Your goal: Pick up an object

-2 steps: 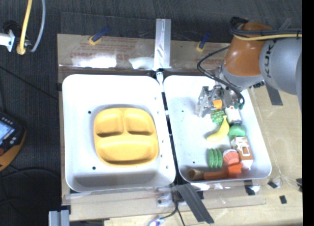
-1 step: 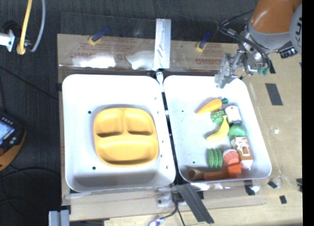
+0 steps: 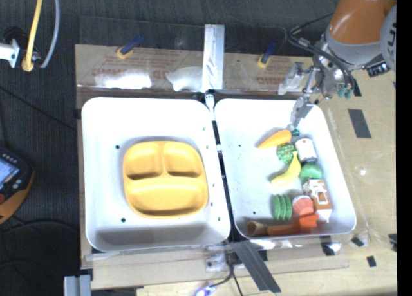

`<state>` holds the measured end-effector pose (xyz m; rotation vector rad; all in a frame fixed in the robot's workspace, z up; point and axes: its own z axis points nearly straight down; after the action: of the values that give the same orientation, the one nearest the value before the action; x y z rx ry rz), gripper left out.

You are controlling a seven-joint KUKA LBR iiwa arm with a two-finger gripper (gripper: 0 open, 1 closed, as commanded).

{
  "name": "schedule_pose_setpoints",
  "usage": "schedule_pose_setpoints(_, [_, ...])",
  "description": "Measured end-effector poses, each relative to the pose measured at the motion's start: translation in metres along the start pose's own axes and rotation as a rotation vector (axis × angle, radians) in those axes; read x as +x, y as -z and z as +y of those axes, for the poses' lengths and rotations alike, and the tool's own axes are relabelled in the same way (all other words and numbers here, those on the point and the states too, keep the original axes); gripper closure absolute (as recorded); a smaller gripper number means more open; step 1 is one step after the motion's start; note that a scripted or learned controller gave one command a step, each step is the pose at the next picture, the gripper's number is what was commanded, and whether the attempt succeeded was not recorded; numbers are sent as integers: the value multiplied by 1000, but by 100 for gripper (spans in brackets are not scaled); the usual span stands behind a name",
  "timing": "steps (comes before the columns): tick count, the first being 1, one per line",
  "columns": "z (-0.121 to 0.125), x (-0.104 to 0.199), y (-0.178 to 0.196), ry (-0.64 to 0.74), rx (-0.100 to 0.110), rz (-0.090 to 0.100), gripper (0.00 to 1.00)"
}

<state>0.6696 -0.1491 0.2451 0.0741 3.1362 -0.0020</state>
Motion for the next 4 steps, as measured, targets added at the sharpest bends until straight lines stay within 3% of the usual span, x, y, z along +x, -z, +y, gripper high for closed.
schedule_pose_setpoints(1, [13, 15, -110, 92, 1, 3, 0])
schedule_pose_setpoints(2, [-10, 42, -155, -14, -2, -7, 0])
schedule_pose_setpoints(3, [28, 29, -155, -5, 0, -9, 0])
schedule_pose_setpoints(4, [-8, 99, -154, 16, 2, -7, 0])
